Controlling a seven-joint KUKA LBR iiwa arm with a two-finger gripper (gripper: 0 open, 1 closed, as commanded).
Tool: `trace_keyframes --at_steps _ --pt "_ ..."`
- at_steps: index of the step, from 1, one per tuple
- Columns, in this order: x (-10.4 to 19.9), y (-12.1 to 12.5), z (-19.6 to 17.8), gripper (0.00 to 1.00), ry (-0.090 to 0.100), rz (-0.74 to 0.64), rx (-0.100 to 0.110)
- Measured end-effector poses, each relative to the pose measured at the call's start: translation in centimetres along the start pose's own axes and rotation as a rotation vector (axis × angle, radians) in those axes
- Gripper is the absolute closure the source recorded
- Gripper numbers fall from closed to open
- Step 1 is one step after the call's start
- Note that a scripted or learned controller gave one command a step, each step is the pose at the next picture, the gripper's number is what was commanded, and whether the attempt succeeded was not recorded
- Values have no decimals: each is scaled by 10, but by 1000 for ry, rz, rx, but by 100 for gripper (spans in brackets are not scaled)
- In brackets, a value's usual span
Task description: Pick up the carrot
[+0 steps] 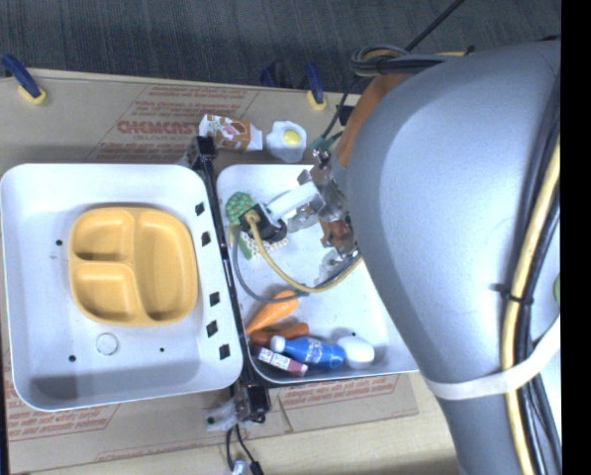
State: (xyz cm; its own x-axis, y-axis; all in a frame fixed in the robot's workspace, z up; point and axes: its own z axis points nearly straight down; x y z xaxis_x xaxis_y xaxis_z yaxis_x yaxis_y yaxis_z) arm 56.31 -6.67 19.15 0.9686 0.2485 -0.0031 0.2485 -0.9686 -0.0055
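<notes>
The carrot (273, 314) is orange and lies at a slant in the right bin (394, 339), near its left wall and towards the front. My gripper (332, 222) hangs over the middle of that bin, behind the carrot and a little to its right, apart from it. The big grey arm covers the bin's right side. Nothing shows between the gripper and the carrot.
Just in front of the carrot lie a second orange piece (281, 332), a blue bottle (312, 352), a white item (356, 349) and a red-and-white item (280, 363). A green item (238, 206) sits at the back left. The left bin (38, 265) holds a yellow divided plate (134, 263).
</notes>
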Motion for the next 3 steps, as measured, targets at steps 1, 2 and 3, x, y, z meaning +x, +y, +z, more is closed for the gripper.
trace_keyframes --at_steps 1,2,3 --pt "-77 19 69 0 -1 -3 -1" --pt "-26 74 55 0 0 -194 0" --pt "-69 15 98 0 14 -94 -13"
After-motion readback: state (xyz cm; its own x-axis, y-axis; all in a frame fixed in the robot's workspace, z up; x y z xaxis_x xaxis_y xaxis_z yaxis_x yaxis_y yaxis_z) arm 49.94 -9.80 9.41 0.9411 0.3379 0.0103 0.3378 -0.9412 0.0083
